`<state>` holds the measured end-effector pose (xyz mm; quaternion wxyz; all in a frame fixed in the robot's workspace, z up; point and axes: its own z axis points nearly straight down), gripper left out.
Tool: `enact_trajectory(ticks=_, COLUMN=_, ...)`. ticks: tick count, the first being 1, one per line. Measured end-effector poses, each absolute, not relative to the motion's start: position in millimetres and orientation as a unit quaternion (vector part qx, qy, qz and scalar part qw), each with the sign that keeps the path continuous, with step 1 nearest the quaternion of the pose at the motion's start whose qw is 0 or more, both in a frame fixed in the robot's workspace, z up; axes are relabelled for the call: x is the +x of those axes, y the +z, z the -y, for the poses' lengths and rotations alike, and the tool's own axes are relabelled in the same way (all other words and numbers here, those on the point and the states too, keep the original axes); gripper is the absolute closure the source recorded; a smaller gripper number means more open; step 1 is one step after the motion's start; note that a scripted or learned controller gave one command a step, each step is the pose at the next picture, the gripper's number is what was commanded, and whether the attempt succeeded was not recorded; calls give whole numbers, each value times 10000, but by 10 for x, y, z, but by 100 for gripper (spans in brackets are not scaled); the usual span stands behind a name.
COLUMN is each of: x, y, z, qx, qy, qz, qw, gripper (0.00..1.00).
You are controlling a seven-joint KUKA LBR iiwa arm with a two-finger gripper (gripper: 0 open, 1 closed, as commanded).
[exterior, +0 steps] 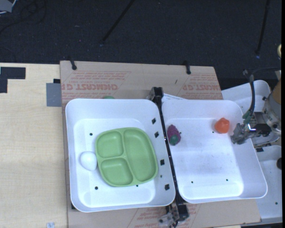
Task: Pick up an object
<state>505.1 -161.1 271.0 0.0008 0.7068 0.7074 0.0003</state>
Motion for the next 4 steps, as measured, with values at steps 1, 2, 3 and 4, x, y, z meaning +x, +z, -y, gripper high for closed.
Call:
enact_trajectory(ticks=1, x=5082, y=2684, z=1020, qx=7052, qy=-1, qz=-7090, qw=-21, gripper=100)
enact_trajectory(ticks=2, x=5097, y=2667, z=477, qx=7053, qy=-5, qz=-7089, qw=-22, gripper=100)
enact_trajectory(ticks=3, x=5020, y=2439, z=3, qx=7059, qy=-15, qz=-7083, qw=-29, gripper=100)
enact_trajectory(ticks=4, x=4950, y=2266, z=-571, qx=7054, qy=-16, qz=-7088, qw=-29, gripper=100)
